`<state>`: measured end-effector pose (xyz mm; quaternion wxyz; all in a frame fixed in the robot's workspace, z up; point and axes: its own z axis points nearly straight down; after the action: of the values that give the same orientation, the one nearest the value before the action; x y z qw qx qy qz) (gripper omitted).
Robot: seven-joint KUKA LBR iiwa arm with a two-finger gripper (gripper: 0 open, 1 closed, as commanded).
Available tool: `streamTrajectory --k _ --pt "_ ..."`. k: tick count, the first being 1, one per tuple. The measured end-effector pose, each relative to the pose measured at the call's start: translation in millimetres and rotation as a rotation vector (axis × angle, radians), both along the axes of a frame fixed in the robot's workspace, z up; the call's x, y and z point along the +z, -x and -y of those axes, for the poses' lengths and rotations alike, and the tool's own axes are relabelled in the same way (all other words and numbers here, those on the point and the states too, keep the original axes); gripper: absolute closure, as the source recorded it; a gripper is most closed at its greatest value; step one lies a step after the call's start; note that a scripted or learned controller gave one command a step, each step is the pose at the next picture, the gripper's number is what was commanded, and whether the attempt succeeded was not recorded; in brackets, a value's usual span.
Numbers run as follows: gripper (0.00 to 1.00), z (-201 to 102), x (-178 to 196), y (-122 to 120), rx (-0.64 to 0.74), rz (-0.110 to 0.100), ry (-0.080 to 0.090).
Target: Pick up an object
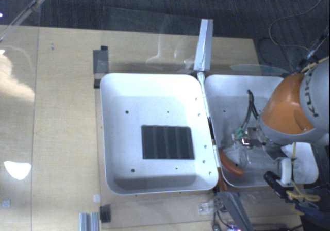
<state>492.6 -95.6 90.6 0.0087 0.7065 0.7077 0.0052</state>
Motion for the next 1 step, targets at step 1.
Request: streamTrajectory --k 1 --pt "0.0 -4.3 -0.8 -76.5 0.178 -0.004 -0.001"
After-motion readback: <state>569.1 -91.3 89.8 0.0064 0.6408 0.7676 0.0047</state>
